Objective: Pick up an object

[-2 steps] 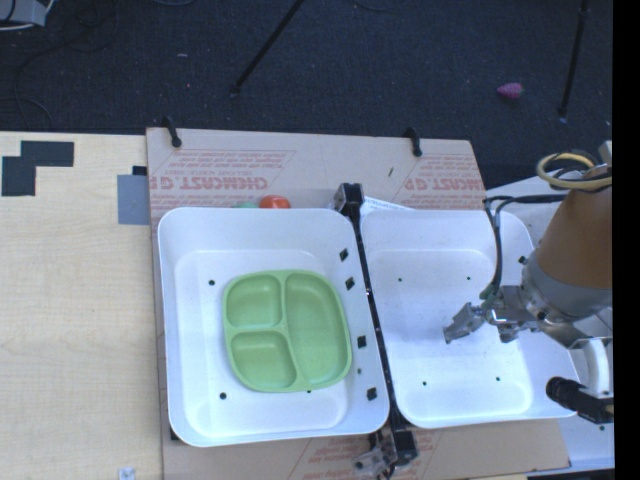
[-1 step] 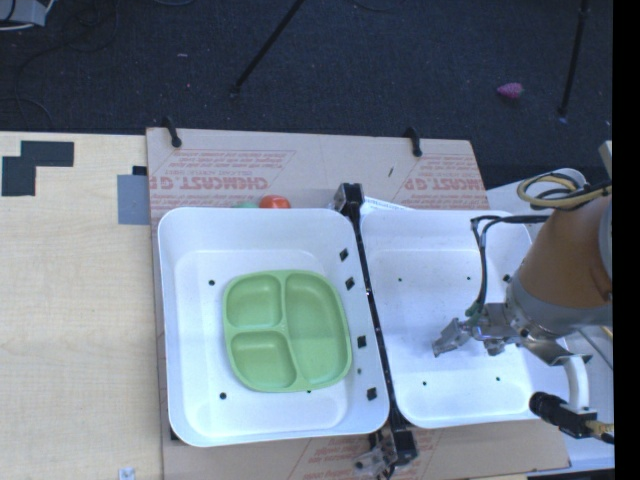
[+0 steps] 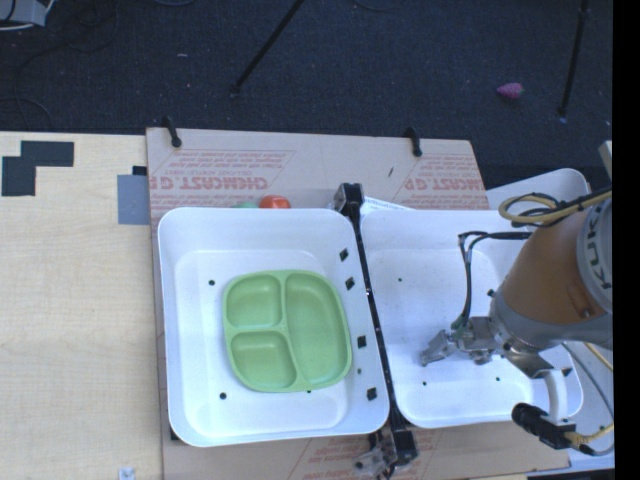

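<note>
Toward the lower right of the frame, the claw (image 3: pixel 432 351) hangs low in the right bin (image 3: pixel 420 268); I cannot tell its state. Its nearest object, the green plate (image 3: pixel 287 330), lies well apart to the left.

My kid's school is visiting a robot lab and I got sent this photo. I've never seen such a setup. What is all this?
It is one photo from a camera fixed above a workbench, looking down at a slant. Two shallow white bins sit side by side: the left bin and the right bin. A green plate with three compartments lies flat in the left bin. The big grey and orange shape on the right is a robot arm reaching over the right bin. At its tip is the gripper, a two-finger metal claw, low over that bin's floor. I see nothing between its fingers, so it does not appear to be holding anything.
</note>
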Controlling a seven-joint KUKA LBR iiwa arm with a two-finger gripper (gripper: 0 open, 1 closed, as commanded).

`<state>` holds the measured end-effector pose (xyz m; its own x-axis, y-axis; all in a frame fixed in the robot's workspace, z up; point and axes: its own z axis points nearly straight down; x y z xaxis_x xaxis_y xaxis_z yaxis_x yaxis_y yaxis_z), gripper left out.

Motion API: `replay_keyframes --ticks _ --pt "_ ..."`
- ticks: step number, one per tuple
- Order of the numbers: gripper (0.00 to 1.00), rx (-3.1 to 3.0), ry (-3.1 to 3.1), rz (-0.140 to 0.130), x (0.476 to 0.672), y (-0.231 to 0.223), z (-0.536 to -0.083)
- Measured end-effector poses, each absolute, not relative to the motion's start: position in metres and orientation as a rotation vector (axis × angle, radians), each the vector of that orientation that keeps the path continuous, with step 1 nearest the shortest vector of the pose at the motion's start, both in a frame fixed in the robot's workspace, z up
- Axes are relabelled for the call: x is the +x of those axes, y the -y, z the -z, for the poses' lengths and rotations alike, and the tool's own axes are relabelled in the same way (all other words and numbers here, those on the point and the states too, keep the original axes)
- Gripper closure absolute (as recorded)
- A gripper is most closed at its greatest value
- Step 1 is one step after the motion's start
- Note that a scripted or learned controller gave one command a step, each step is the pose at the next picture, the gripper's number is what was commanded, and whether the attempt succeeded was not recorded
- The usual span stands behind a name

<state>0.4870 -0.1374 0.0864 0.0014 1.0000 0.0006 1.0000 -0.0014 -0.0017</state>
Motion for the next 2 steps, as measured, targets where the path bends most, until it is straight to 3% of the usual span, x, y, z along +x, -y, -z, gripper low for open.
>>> replay_keyframes --ticks 1,2 --pt "1.00 -2.228 2.212 0.000 0.488 0.138 -0.098" --pt "1.00 -2.220 2.223 0.001 0.485 0.133 -0.142"
